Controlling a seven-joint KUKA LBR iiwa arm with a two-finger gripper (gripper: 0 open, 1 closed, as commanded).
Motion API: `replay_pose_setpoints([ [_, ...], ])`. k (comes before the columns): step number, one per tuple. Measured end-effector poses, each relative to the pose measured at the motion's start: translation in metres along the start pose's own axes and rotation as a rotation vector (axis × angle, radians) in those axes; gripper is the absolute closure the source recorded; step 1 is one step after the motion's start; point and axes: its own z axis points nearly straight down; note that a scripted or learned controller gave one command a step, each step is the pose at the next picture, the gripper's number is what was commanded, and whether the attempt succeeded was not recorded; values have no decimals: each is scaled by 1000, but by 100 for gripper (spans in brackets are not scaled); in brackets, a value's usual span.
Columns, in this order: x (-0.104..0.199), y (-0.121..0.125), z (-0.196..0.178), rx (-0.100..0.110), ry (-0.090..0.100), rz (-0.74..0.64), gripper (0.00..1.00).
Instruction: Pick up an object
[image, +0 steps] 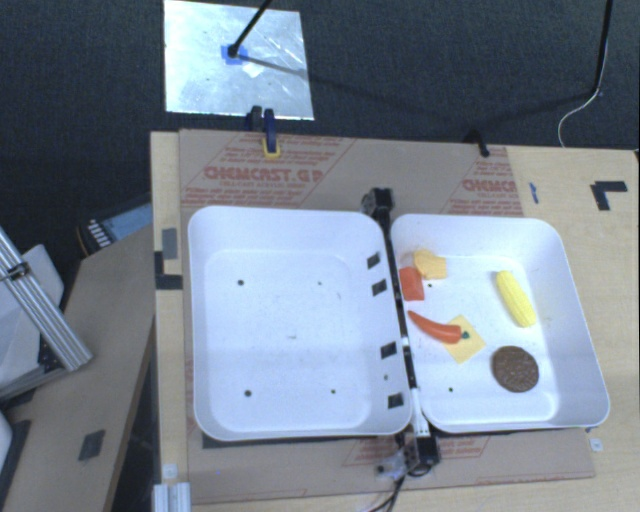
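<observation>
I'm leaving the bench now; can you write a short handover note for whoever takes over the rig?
Right bin holds all the items: corn cob, brown round patty, red chili pepper lying on a yellow cheese slice, an orange-red block and a yellow wedge near the divider.
Left bin is beside it.
Done: nothing picked up; every item lies in the bin.
Left: bring the arm in and pick up one object.

Brown bench (330, 165); left bin (285, 410) beside right bin (575, 330)
</observation>
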Motion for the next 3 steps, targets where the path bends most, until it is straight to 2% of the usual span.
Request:
replay_pose_setpoints([
  [3, -1, 2, -34, -12, -7, -12, 100],
])
